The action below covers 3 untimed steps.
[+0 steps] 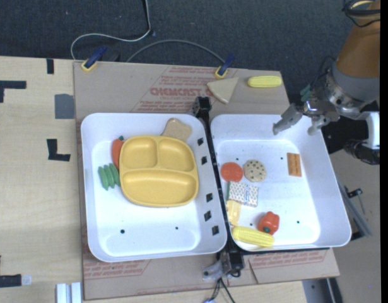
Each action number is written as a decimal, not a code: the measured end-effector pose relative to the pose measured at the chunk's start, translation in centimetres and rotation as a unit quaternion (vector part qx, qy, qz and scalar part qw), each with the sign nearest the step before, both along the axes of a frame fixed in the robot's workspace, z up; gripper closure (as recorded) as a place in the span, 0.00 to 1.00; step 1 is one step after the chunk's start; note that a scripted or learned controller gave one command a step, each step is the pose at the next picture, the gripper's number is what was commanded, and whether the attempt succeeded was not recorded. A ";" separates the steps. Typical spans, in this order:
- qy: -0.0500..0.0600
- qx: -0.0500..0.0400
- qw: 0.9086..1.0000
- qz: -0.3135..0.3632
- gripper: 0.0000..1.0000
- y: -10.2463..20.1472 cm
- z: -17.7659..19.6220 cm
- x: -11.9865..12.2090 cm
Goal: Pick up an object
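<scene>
**Toy food is laid out in two bins as the claw hangs spread above**

Nearest the camera, in the right bin (320, 188), one bumpy yellow corn cob (252, 236) is seen at the front rim, with one glossy red pepper (269, 221) just behind it. Further back, one patterned cracker square (245, 193), one red tomato slice (231, 171), one speckled round cookie (254, 170) and one small orange block (294, 164) are laid apart on the smooth white floor. In the left bin (93, 188), one yellow divided plate (159, 170) is flanked by green beans (108, 176). Above the right bin's far corner, the gripper (296, 119) is held with its two grey fingers spread apart, nothing between them. Beyond, on the cardboard (149, 90), one yellow piece (264, 81) is left.
</scene>
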State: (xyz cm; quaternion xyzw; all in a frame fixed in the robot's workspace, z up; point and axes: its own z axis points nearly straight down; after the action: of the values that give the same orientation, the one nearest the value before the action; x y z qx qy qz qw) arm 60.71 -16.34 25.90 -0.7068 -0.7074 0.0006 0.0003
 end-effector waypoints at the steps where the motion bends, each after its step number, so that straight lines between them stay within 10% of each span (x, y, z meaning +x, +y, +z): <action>1: 0.003 0.000 1.000 -0.002 0.00 -5.6 -9.2 1.5; 2: -0.006 -0.004 1.000 0.000 0.00 -5.7 -17.5 -0.2; 3: -0.010 -0.006 1.000 0.001 1.00 -5.9 -15.6 0.2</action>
State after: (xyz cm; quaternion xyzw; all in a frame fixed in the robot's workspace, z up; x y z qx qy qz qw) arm 60.88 -22.23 10.28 -0.7064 -0.7077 -0.0020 -0.0112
